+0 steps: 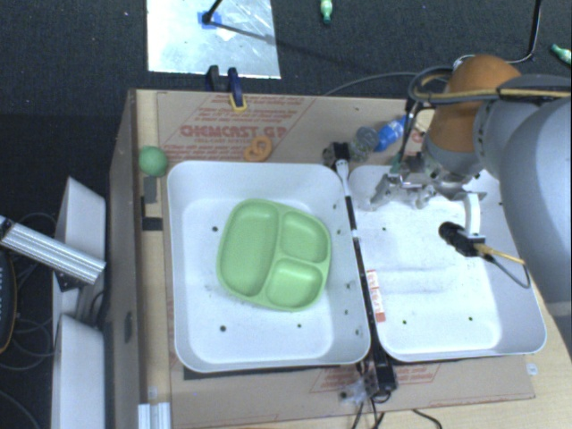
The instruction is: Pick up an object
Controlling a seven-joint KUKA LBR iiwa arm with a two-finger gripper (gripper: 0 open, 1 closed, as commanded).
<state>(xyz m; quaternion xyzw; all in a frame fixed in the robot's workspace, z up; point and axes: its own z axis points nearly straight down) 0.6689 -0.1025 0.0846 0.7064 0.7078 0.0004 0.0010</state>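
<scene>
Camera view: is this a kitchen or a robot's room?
Probably a robot lab, not a kitchen. A grey arm reaches over two white bins on a cardboard-covered bench, cables trail across the dark floor, and the green plate lies in a bin like a test object.

Left white bin point(192, 266) and right white bin point(429, 324) side by side, touching along a dark seam. Under both, a brown cardboard sheet point(295, 119) with red print. On that sheet behind the left bin, a small orange ring-shaped piece point(257, 148). At the bench's left edge, near the left bin's far corner, 1 green ball point(153, 160). Clipped to the far edge, 1 blue clamp point(235, 86). Beyond, on dark carpet, a shiny silver sheet point(214, 25) and, well apart, a small green item point(326, 6). Far left, a slanted metal bar point(49, 248).
</scene>
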